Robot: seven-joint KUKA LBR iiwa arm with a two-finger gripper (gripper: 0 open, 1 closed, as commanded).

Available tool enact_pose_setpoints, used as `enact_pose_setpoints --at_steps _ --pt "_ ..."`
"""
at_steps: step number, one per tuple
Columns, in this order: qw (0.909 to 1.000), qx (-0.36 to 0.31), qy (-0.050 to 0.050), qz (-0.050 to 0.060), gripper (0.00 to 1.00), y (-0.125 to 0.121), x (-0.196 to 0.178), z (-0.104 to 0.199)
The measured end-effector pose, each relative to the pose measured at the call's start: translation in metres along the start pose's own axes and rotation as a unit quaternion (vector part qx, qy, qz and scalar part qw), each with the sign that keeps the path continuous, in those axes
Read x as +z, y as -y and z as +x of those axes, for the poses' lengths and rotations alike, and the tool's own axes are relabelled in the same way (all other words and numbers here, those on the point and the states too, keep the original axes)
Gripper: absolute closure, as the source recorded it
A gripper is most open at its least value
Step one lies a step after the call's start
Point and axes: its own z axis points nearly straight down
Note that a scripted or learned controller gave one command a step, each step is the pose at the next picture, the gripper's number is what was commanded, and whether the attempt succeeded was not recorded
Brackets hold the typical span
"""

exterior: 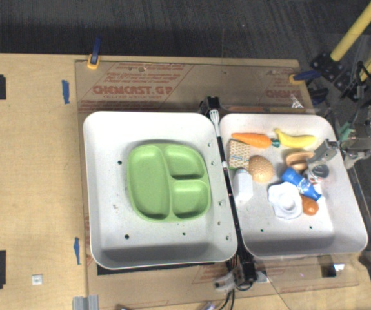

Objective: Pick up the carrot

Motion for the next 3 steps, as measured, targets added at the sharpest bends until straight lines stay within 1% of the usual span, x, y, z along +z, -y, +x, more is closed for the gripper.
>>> enact_pose_setpoints --at_steps 1,2,3 --pt "0.9981 0.061 0.0 0.004 0.0 -0.086 0.123 0.007" --pt "0.993 0.118 0.001 -0.003 0.0 -0.103 0.153 0.036" --pt "0.9937 0.111 0.006 -0.014 0.0 -0.092 0.157 0.066"
